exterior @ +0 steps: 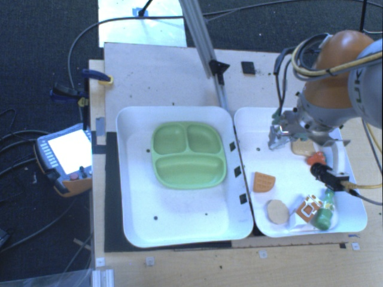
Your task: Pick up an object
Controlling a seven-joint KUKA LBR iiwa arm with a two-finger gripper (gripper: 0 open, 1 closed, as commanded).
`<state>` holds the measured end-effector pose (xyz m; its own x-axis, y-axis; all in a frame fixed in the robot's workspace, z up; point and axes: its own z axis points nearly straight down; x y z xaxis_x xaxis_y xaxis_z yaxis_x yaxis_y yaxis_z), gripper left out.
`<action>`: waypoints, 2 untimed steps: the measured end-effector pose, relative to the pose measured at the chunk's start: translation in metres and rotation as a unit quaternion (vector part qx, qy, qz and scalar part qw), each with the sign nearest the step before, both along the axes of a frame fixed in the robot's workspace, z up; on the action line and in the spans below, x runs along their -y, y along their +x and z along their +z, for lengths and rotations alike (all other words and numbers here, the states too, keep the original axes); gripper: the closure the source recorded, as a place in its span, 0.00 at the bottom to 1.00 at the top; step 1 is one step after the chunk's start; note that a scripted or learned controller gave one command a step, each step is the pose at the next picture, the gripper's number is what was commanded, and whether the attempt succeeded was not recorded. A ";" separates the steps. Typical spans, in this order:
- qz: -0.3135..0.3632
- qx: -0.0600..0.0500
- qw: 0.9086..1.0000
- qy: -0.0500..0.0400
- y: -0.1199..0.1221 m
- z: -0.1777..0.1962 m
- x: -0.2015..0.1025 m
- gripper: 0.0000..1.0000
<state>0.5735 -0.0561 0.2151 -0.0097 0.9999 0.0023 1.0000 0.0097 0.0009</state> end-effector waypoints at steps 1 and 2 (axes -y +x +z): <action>0.000 -0.001 1.000 0.000 -0.017 0.003 -0.042 1.00; 0.001 0.000 1.000 0.000 -0.028 0.015 -0.093 1.00</action>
